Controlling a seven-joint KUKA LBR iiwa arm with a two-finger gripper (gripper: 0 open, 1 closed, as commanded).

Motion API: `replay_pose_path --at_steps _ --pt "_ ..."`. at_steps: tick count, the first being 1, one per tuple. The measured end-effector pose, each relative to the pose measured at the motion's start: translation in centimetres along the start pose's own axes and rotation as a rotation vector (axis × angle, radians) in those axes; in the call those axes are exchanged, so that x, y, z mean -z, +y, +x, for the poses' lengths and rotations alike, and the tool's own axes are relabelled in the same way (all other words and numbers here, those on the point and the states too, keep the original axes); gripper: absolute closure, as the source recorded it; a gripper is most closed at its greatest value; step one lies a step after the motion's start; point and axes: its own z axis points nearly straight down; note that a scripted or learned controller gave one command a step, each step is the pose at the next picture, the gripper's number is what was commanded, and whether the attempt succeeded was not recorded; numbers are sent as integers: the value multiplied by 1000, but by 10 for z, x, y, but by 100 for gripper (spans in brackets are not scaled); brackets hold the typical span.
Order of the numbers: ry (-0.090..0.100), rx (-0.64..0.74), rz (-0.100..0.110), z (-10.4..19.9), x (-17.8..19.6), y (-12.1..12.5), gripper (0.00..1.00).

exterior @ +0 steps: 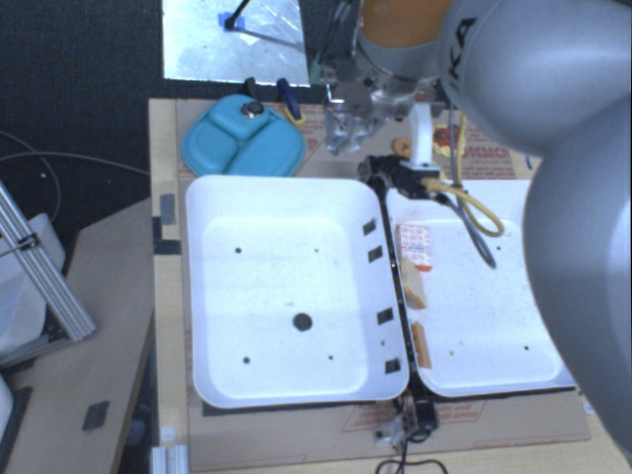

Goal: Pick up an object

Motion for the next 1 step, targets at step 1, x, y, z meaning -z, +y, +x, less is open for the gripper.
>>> replay_pose_path --at_steps 1 --pt "2 10 4 68 -86 16 100"
